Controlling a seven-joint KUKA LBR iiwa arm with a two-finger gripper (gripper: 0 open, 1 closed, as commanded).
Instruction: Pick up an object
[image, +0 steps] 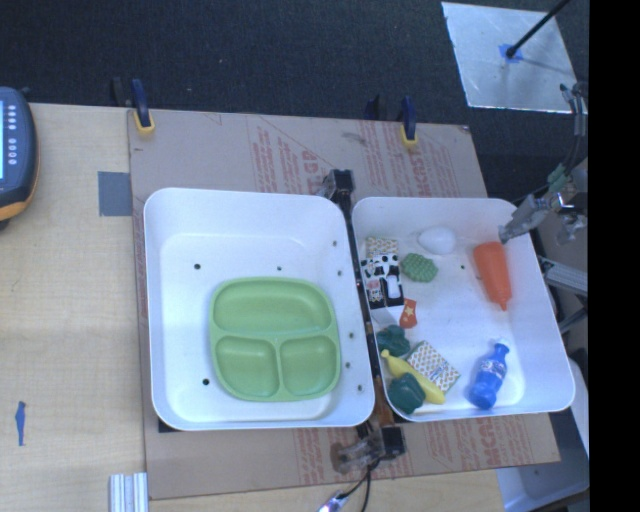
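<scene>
The right bin (545, 300) holds several small objects. An orange carrot-shaped toy (492, 273) lies near its right wall, and a blue bottle (487, 377) lies near the front right corner. A white lump (437, 240) and a green ridged piece (420, 267) sit toward the back. A black-and-white patterned item (380, 270) and a small red piece (408, 314) lie along the left wall. A yellow banana (412, 374), a checkered box (434, 364) and dark green toys (394, 342) crowd the front left. My gripper (520, 220) hangs at the bin's back right corner, just above and right of the orange toy.
The left bin (170, 300) holds a light green divided plate (273, 338). Both bins rest on a cardboard sheet (260, 150) clamped at the back. A blue and yellow device (15, 150) sits at the bench's far left.
</scene>
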